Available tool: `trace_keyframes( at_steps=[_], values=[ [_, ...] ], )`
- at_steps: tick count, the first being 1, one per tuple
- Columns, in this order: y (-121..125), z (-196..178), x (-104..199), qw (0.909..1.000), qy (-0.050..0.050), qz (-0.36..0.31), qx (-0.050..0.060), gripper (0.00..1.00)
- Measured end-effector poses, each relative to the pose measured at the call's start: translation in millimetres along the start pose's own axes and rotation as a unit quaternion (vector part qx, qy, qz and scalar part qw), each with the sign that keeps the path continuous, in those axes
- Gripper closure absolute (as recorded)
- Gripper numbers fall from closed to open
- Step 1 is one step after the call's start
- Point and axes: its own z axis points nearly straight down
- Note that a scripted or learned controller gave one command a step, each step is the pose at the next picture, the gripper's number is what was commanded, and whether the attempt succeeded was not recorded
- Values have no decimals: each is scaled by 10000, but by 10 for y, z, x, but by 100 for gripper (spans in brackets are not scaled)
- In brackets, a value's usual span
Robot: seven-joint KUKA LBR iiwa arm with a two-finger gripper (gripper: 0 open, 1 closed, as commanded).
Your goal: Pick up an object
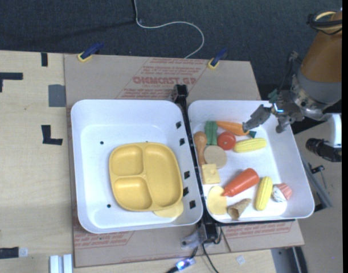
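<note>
Toy vegetables (242, 181) fill right bin (293, 164); left bin (94, 152) holds tray (145, 175).

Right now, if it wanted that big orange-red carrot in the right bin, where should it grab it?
Probably across the middle of the big orange-red plastic carrot, coming straight down from above. It lies flat and slanted, thick end up-right, so the gripper should close across its width; the yellow corn cob crowds its right end.

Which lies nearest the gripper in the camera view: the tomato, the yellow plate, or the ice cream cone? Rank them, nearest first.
From the gripper:
1. Tomato, upper part of the right bin, just left of and below it.
2. Ice cream cone, right bin's near edge.
3. Yellow plate, left bin.
</note>
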Motion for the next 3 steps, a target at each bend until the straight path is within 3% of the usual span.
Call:
trace_keyframes(
  at_steps=[1, 3],
  values=[
    [21, -69, 3, 10000, -10, -15, -59, 0],
    [73, 932, 181, 10000, -9, -13, -34, 0]
  ],
)
